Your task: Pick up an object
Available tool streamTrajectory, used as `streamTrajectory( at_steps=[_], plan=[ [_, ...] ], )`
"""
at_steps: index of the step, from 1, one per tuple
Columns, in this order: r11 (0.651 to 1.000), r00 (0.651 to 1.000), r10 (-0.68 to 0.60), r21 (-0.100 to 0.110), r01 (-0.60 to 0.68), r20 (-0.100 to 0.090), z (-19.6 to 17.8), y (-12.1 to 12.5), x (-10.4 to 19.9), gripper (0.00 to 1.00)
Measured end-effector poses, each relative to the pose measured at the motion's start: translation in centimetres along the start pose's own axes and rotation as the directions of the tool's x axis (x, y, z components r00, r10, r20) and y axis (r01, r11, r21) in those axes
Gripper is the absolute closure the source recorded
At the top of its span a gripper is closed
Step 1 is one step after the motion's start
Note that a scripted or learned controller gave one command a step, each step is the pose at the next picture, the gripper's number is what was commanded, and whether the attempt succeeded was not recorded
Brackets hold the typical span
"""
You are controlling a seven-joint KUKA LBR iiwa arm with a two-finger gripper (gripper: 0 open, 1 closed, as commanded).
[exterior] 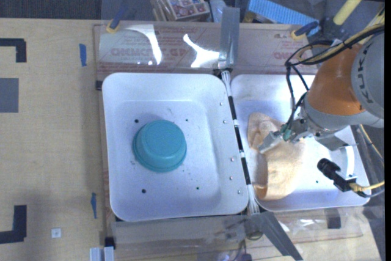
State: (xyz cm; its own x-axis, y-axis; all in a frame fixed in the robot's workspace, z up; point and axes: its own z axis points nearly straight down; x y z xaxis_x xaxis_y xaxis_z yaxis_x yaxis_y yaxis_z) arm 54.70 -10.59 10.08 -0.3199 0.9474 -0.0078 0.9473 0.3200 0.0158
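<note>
A teal bowl point(160, 145) sits upside down in the middle of the left bin point(116, 101). In the right bin point(269, 91), a tan cloth point(278, 171) fills the 7 o'clock part. The gripper point(273, 139) hangs over the cloth's 12 o'clock end; whether its claw is wide, narrow or gripping cannot be told.
</note>
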Motion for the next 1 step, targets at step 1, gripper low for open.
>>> streamTrajectory(
  at_steps=[1],
  plan=[
    [0.959,0.959,0.282,0.008,-0.282,0.0,1.26,3.74,-1.24,0.0]
  ],
)
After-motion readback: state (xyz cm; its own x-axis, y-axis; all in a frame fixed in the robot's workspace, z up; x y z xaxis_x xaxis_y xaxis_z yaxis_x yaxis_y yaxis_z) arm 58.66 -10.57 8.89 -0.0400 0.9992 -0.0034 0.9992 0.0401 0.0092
